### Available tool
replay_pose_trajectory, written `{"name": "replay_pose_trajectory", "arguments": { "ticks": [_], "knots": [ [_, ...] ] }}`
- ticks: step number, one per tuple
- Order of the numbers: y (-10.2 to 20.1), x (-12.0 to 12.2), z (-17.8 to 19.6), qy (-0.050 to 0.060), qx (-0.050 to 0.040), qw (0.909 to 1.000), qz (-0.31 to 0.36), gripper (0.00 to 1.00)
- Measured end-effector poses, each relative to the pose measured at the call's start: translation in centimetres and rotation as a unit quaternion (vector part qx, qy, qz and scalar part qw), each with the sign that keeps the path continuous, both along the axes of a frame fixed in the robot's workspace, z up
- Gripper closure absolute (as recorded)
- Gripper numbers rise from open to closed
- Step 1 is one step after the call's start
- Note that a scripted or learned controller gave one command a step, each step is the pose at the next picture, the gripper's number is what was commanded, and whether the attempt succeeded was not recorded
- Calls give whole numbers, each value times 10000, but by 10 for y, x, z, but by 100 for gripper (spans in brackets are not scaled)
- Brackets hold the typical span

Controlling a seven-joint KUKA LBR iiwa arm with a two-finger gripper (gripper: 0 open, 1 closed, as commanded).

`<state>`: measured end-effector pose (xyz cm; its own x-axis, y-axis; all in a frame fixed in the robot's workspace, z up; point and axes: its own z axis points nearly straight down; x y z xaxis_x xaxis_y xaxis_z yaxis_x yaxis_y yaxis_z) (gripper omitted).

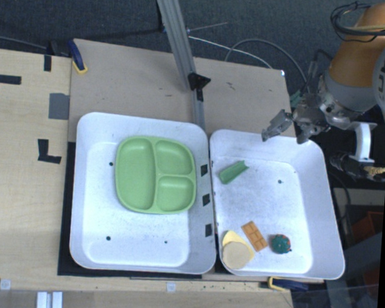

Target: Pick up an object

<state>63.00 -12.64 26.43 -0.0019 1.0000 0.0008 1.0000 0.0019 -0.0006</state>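
Up in the upper right of the frame, the pincer (289,128) hung over the back edge of the right white bin (311,159). Its two dark fingers were spread apart, and nothing sat between them. I think they were open like that so they could drop around a toy.

The grey arm with the orange band (359,60) came in from the right side, so the right bin was the one it could reach most easily.

All the small things lay in that bin. A small green block with a slanted end (232,171) lay near the upper left of the bin, well apart from the others. That made it the nearest thing to the pincer, and it had clear room around it, so it looked like the easy one to grab. Low in the bin sat a round pale yellow disc (236,252), touching or just beside an orange waffle-like piece (254,235). A little round green and red toy (280,243) sat near them. These were close together, so the fingers could bump one while reaching for another.

In the left white bin (86,235) lay a light green plastic plate with three sections (156,174). It was flat and wide, hard for small fingers to pinch.

Both bins sat side by side on the tabletop (19,169).
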Motion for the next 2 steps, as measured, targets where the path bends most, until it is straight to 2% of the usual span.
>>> {"name": "replay_pose_trajectory", "arguments": {
  "ticks": [1, 2],
  "knots": [
    [0, 0, 0, 0, -1, 10000, 1, 0],
    [1, -2, -44, 24, -8, 10000, 1, 0]
  ]
}}
